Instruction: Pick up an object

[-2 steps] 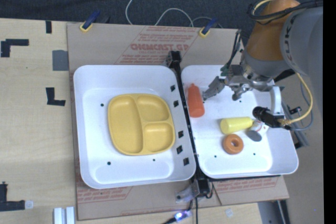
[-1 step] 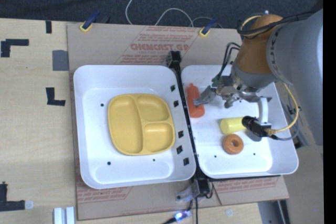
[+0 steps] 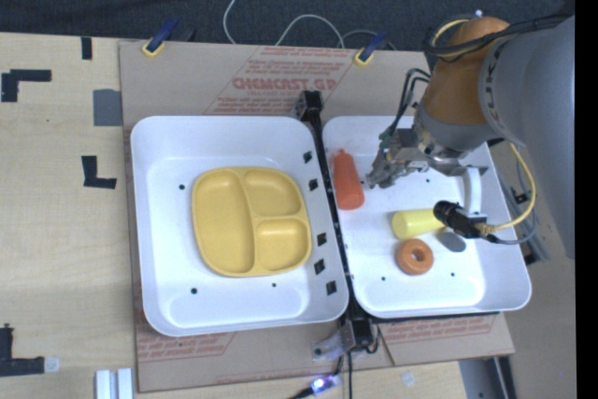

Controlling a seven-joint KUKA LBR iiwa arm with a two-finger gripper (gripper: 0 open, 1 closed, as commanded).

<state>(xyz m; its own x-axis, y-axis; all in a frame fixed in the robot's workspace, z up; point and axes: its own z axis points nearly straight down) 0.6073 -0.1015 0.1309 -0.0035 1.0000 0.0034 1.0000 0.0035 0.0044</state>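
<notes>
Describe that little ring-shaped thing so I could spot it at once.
Look in the right-hand white bin, the one the grey arm reaches over. Near its front lies a small orange doughnut-shaped ring, just below the yellow tube. It alone has a hole through its middle; the orange carrot-like piece is long and solid.

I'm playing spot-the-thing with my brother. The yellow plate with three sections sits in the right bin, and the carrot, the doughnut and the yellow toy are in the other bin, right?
Nearly. The camera view shows the yellow plate with three sections in the left bin, not the right one. The carrot, the doughnut and the yellow toy are in the other bin, the right bin.
</notes>
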